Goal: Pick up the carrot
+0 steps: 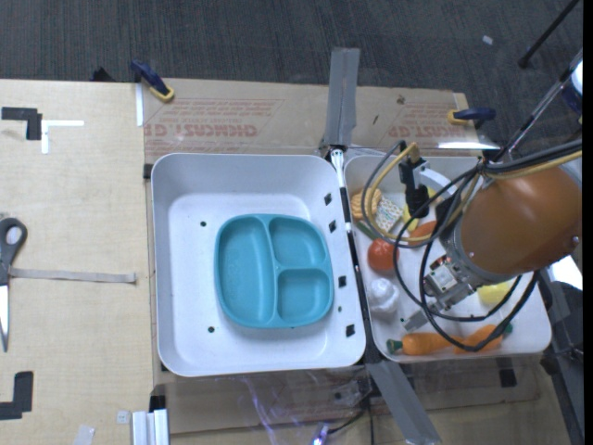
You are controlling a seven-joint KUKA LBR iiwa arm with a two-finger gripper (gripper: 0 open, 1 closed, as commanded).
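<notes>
Along the near wall of the right bin [533, 341] lies the carrot [445, 342]: orange, long, on its side, greenish stub end toward the left bin [167, 276], tapered tip toward the right. A dark cable loop crosses over its right half.

Arm [519, 221] hangs over the right bin, orange band uppermost, wrist hardware and cabling below it. Gripper [443, 297] sits just above and behind the carrot, apart from it. Finger state: cannot tell, wrist and cables mask them. Nothing seen held.

Neighbours: tomato-like red item [381, 254] and a small white piece [382, 294] to the carrot's left rear; a yellow item [496, 292] under the arm. Left bin holds a teal divided plate [275, 271].

Handling estimate: likely a light toy vegetable, rigid, smooth skin, so prone to slip and roll about its long axis. No fragility concern. Best hold: mid-body, on the thicker section left of the cable, closing across the short axis. Bin wall just beside it limits room for the near finger; the taper would squeeze out of a tip grasp.
</notes>
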